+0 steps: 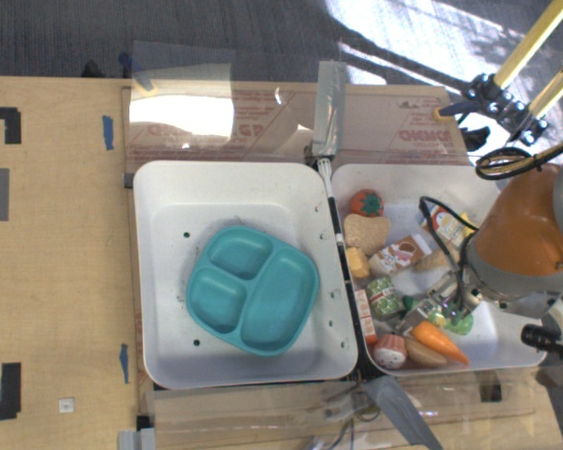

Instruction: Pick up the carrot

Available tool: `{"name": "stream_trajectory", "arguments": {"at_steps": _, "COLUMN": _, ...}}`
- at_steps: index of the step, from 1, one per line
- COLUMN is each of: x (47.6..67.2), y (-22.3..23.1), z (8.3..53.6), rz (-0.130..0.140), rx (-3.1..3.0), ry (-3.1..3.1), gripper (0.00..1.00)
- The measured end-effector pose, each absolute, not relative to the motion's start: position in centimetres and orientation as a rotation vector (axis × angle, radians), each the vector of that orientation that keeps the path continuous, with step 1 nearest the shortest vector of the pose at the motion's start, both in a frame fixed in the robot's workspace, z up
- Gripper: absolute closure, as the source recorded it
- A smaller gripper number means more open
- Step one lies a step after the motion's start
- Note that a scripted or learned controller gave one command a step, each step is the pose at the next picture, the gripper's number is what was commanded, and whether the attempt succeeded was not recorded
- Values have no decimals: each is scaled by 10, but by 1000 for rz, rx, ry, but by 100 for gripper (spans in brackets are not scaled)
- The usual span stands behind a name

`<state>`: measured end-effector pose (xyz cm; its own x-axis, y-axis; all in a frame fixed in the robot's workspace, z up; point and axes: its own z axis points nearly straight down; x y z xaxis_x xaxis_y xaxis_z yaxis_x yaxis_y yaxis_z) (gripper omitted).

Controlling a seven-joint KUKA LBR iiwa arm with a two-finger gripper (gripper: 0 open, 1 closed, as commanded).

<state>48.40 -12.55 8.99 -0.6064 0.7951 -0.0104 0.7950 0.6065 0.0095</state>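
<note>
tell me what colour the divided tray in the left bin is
Teal, as seen in the camera view: the divided tray.

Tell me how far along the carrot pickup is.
Done: the arm has reached into the right bin, and its hand sits low just above the carrot. In hand: closing in on it. Left: gripping and lifting, since the carrot lies on the bin floor among other toy food.

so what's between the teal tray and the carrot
In the camera view, the walls where the two bins meet, then a strip of toy food in the right bin, lie between the tray and the carrot.
</note>
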Motion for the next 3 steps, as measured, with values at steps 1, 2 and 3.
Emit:
{"name": "stream_trajectory", "arguments": {"at_steps": 1, "x": 489, "y": -126, "z": 104, "rz": 11, "rx": 1378, "ry": 2792, "gripper": 100}}
{"name": "stream_trajectory", "arguments": {"at_steps": 2, "x": 487, "y": -119, "z": 93, "rz": 4, "rx": 965, "ry": 2962, "gripper": 100}}
{"name": "stream_trajectory", "arguments": {"at_steps": 3, "x": 487, "y": -109, "z": 93, "rz": -6, "rx": 434, "ry": 3086, "gripper": 100}}
